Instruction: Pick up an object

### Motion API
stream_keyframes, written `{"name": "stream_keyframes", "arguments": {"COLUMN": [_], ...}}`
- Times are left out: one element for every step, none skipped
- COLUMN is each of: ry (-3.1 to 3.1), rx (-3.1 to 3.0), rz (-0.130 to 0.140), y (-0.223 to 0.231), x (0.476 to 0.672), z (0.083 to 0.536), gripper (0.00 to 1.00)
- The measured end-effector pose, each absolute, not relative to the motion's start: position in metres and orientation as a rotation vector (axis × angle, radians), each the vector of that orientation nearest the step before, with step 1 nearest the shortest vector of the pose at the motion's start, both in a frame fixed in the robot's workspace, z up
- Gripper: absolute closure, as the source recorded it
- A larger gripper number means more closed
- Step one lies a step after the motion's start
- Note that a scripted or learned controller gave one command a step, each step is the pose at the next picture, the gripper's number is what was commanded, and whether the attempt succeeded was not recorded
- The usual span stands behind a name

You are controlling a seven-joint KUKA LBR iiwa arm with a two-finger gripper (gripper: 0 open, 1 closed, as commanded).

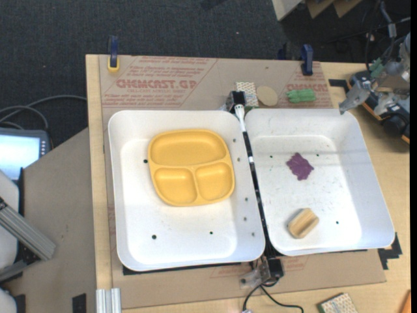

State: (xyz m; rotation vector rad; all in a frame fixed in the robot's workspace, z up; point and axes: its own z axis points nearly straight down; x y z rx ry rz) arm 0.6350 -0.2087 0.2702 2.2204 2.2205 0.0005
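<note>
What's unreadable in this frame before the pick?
- Arm hardware at the right edge: cut off by the frame and blurred, so the gripper's state cannot be told.
- Purple flat scrap in the right white bin: too small to tell its material.
- Tan rounded block: its underside is hidden.
- Yellow three-compartment plastic plate in the left white bin: hides the bin floor beneath it.
- Green object behind the bins: too small to identify.
</note>
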Motion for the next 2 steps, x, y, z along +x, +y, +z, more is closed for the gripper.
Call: {"name": "stream_keyframes", "arguments": {"ry": [2.224, 2.226], "rx": [2.218, 2.222], "rz": [0.002, -0.003], "y": [-0.182, -0.108], "x": [0.659, 0.602], "z": [0.107, 0.084], "gripper": [0.0, 0.0]}}
